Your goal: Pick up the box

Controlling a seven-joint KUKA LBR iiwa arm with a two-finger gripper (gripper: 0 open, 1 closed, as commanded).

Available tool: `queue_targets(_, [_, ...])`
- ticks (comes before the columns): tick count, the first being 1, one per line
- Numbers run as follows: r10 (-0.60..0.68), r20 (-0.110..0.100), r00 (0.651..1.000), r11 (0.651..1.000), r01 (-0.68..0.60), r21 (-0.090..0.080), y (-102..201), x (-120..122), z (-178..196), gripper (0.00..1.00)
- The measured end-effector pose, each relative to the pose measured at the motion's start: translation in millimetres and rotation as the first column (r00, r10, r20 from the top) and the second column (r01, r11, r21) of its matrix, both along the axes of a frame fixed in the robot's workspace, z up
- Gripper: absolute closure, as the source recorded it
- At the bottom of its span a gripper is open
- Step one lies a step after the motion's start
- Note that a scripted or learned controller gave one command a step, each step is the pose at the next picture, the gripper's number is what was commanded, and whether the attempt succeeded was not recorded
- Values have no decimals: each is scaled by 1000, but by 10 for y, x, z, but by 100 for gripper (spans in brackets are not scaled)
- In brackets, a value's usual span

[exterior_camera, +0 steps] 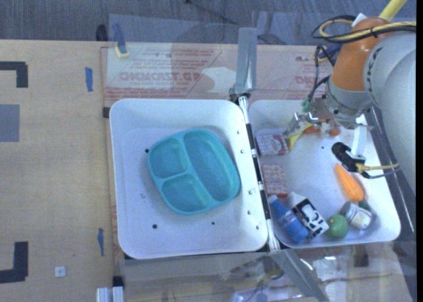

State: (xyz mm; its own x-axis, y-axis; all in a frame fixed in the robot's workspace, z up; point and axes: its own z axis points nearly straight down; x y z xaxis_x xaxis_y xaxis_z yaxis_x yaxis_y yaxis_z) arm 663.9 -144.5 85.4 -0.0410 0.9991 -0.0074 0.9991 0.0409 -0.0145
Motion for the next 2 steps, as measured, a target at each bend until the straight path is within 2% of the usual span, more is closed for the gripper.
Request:
queue_targets(1, [-21,-5,1000,999,21,24,-178,31,12,0])
queue_targets(2, [-120,21,993,993,120,6,345,-599,23,0])
